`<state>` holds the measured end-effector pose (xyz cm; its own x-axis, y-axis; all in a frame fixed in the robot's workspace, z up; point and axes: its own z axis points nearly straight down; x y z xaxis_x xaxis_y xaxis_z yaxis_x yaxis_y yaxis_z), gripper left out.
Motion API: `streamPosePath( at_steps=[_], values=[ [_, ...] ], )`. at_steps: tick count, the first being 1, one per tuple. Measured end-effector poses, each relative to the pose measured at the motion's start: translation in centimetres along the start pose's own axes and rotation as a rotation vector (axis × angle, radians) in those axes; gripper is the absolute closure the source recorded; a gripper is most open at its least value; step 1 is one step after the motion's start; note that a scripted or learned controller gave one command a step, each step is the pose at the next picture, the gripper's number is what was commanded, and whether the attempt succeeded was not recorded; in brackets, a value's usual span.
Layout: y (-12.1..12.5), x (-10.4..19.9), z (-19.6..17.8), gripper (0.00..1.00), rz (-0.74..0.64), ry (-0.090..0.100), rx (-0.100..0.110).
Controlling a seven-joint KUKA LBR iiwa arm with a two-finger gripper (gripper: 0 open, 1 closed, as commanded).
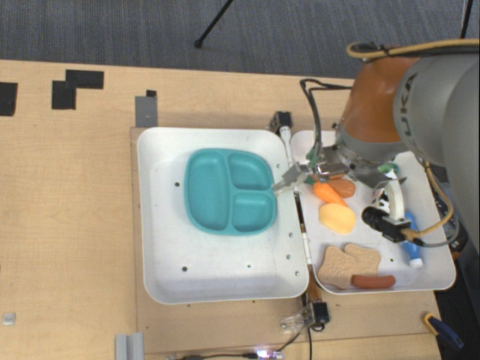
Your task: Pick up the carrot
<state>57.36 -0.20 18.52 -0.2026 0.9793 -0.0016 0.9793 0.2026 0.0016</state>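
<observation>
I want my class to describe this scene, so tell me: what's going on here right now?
A grey KUKA arm with an orange band reaches in over the right white bin. Its tool is low at that bin's left edge, right beside the carrot. A yellow lemon-like piece, bread slices and a sausage lie nearby. The left bin holds a teal divided plate.

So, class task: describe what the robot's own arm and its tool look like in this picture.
The arm is bulky, rounded and grey, with dark lettering on its shell and a wide orange band above the wrist. Thin black and yellow cables loop around it. The tool is small, metallic and silvery.
</observation>
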Motion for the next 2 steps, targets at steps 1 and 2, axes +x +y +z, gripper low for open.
streamPosePath(
  at_steps=[1, 2],
  values=[
    [-0.9, -5.1, 5.7, 0.0, -0.107, 0.021, -0.022],
    [0.3, -6.8, 7.2, 0.0, 0.006, 0.097, 0.05]
  ],
)
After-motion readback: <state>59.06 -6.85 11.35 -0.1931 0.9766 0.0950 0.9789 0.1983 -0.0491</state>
